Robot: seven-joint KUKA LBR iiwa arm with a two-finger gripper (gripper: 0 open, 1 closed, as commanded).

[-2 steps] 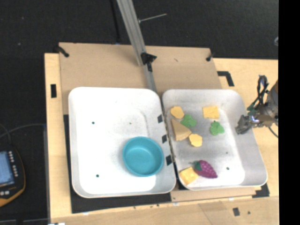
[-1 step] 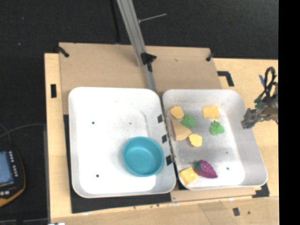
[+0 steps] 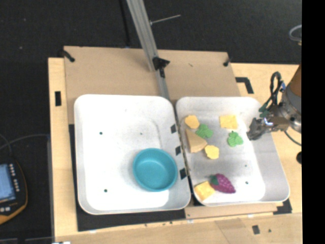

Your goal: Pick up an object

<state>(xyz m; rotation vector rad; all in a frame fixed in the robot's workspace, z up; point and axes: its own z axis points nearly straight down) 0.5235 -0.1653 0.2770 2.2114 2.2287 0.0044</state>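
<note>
I hang my gripper (image 3: pixel 255 128) over the right bin (image 3: pixel 277 184), approaching; whether my jaws stand open or shut I cannot tell; nearest lies the green piece (image 3: pixel 234 139), so next I must descend onto it.

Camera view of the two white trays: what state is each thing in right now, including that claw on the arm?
Blue bowl: upright in the left bin.
Right bin: holds the small toy pieces.
Purple grapes: lying loose beside a yellow piece.
Tan wedge: lying near the divider.
Green pieces: loose, ungrasped.
End effector: over the right bin's right edge, nothing visibly held.
</note>
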